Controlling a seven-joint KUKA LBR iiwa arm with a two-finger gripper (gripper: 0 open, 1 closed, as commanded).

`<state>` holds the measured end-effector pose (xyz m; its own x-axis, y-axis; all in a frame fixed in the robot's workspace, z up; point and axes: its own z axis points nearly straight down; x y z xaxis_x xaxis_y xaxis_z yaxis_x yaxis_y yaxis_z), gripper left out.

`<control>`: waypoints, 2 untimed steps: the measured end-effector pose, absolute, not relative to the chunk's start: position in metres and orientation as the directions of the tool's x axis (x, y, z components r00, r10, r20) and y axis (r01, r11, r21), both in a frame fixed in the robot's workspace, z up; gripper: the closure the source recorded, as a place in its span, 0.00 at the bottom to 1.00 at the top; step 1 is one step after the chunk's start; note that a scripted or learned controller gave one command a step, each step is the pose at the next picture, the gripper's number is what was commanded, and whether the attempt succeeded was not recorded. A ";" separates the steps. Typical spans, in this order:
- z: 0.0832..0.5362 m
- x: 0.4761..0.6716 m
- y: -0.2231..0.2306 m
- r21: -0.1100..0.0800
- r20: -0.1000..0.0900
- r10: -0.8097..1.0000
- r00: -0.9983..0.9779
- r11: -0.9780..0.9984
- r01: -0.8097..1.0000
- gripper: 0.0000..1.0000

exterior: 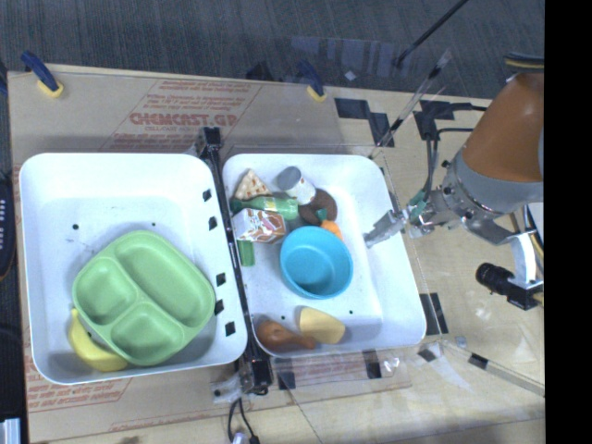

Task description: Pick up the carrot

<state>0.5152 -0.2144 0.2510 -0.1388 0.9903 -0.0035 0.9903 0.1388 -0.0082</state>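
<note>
Red print on the brown cardboard [185, 109] covering the table [481, 377] reads "CHEMCAST GP" just beyond the left bin [37, 248]; smaller lines around it are too faint to read. The carrot [331, 229] — a sliver of orange — lies in the right bin [393, 285], touching the blue bowl [316, 261] at its far right rim. The hand [381, 229] hangs over that bin's right wall, holding nothing; whether it is released or clenched, I cannot tell.

Two white bins [46, 248]; one green tray [143, 294], one blue bowl [316, 262], one carrot [331, 228].
</note>
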 end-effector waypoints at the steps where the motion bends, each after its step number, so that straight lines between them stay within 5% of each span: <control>1: 0.215 0.578 -0.210 -0.011 -0.002 0.997 -0.081 0.081 0.997 0.00; 2: 0.109 0.613 -0.209 -0.019 0.002 1.000 0.019 -0.019 1.000 0.00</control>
